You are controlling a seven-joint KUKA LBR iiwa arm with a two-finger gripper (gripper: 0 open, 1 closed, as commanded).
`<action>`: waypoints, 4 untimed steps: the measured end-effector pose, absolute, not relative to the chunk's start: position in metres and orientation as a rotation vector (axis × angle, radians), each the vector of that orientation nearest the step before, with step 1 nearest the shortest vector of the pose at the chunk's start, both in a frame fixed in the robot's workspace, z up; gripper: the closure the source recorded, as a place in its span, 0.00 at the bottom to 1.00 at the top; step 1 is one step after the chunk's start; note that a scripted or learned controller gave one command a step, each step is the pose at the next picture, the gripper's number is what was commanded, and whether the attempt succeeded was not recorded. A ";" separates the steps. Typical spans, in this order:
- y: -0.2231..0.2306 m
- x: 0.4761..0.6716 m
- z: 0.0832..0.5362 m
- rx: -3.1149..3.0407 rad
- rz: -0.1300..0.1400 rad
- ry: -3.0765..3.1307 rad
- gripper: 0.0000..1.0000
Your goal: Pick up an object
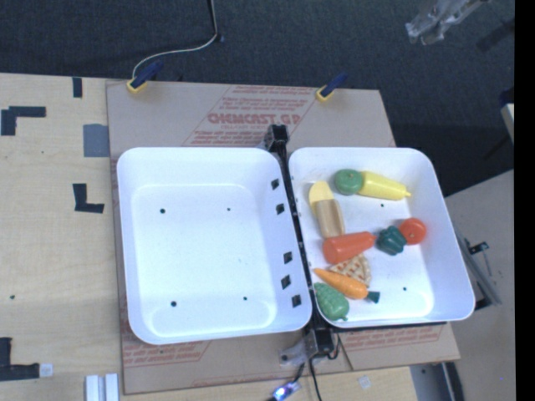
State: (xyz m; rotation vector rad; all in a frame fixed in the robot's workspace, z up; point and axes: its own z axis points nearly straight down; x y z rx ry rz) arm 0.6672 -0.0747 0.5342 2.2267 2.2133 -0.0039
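The gripper [436, 19] hangs high beyond the right bin's [443, 224] far edge, its jaws too blurred to tell; every toy vegetable, like the carrot [348, 245] mid-bin, waits loose for picking

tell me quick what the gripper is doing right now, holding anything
gripper: up high past the far right corner of the right bin, well away from the toys; whether it is open or closed cannot be told.

Even, bright overhead light, soft shadows, slightly blurry throughout, no glare.
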 end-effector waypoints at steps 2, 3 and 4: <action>-0.043 0.667 0.358 2.224 -0.016 2.242 1.00; -0.030 0.669 0.476 2.211 0.013 2.220 1.00; -0.028 0.668 0.539 2.214 0.008 2.222 1.00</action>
